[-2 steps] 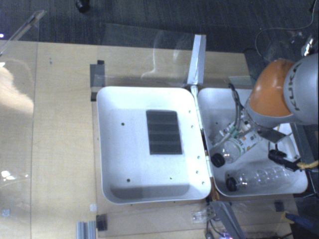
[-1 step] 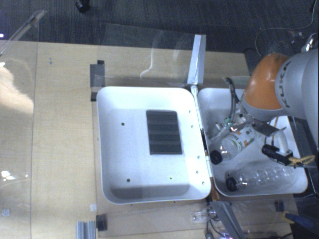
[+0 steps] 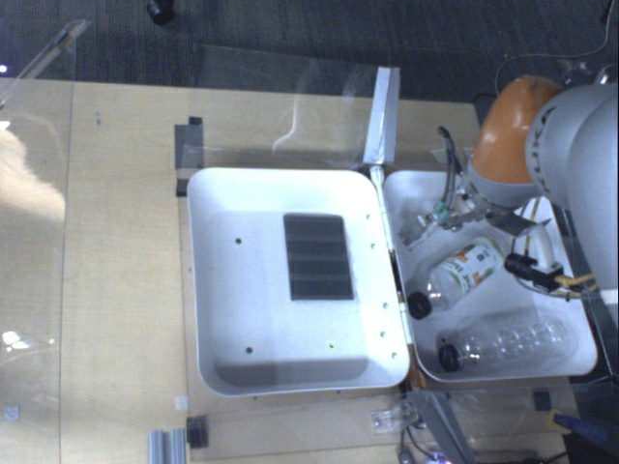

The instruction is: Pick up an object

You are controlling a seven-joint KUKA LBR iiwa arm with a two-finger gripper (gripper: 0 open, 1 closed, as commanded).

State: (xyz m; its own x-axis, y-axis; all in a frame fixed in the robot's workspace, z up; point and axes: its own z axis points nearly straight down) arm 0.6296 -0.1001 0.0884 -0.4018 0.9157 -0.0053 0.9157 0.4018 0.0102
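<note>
Overhead slanted view of a pale wooden tabletop (image 3: 106, 259) w/ two shallow white bins side by side. In the view-right white bin (image 3: 412, 193) lies a clear plastic bottle w/ a white-and-green label and black cap (image 3: 466, 268), on its side, diagonal, cap pointing to the lower left, close to the wall shared w/ the other bin. Nearer the front wall of the same bin lies a second clear plastic bottle, unlabelled, w/ a black cap (image 3: 511, 342), also on its side, roughly parallel to that wall, cap to the view-left. The two bottles are near each other but apart.

The end effector (image 3: 443, 214) sits low in the back part of the right bin, just above and behind the labelled bottle's cap end. It's small and partly blurred, so can't tell whether it is spread or pressed together, nor whether it touches the bottle; nothing can be seen held in it. Behind it the grey robot arm (image 3: 575, 148) comes in from the view-right, w/ its orange band (image 3: 510, 129) above the wrist.

The view-left white bin (image 3: 205, 288) holds one dark grey ribbed rectangular block (image 3: 317, 256), lying flat approx at the bin's centre, well apart from all walls.
</note>
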